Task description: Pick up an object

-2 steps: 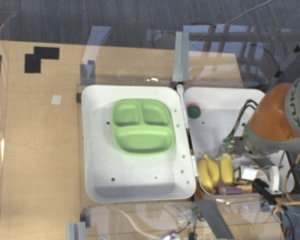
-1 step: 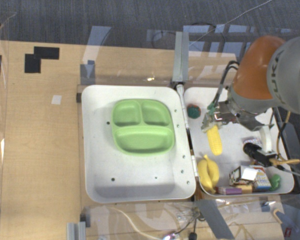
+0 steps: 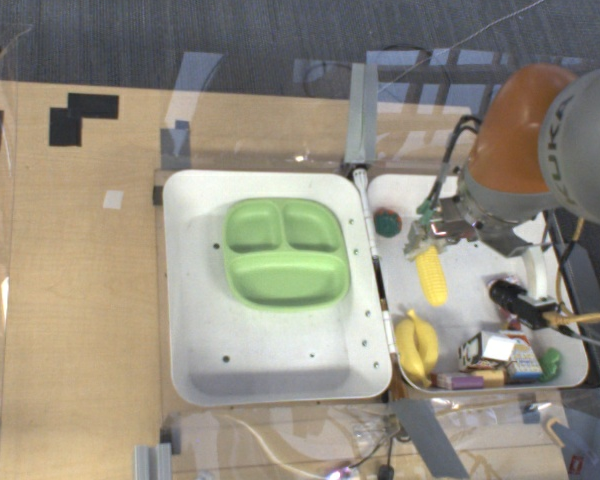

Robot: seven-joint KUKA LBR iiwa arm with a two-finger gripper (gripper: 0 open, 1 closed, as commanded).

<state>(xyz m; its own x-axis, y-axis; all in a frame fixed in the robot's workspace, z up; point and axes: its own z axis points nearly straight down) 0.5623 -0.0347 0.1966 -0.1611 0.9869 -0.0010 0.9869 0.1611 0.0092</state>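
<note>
Logged plain white for left bin [image 3: 195,358] and right bin [image 3: 472,293]. Noted light green, no pattern, on divided plate [image 3: 285,251]. Recorded yellow for corn cob [image 3: 433,276], ribbed with kernel rows, and plain yellow for banana [image 3: 417,343]. Marked small ball [image 3: 387,224] as dark green with a reddish fleck. Saw purple on stick [image 3: 462,380], bright green on small piece [image 3: 550,361]. Entered arm [image 3: 525,128] as grey with orange band, and bench [image 3: 80,268] as pale wood grain with black blocks [image 3: 80,116].

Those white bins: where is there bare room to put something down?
The left bin has wide bare floor between the green plate and its near rim. The right bin is crowded: gripper by the corn cob, a banana and small boxes along the near edge.
</note>
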